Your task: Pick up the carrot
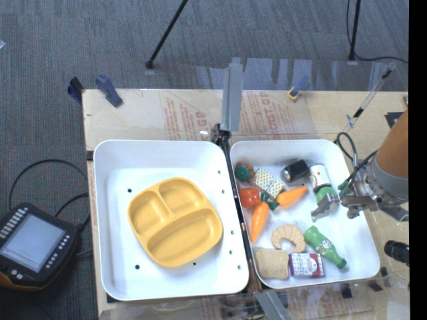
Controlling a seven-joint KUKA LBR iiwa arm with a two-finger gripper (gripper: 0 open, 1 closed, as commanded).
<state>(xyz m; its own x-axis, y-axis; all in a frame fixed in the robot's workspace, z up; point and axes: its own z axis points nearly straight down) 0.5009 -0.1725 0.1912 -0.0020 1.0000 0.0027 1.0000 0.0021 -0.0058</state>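
Two tapered orange carrots [259,221] lie left of my gripper [321,211], near a ridged croissant [289,236]. My fingers spread open, gripping nothing.

Two white bins [107,179] sit on the light brown desk [167,115] with red print. The plate [175,221] is yellow. Both carrots [259,221] are orange with green tops. The bottle [325,247] is green. The croissant [288,236] is tan.

Carrot [259,221] crowded: tomato [249,197] touching, croissant [289,236] near; above clear.
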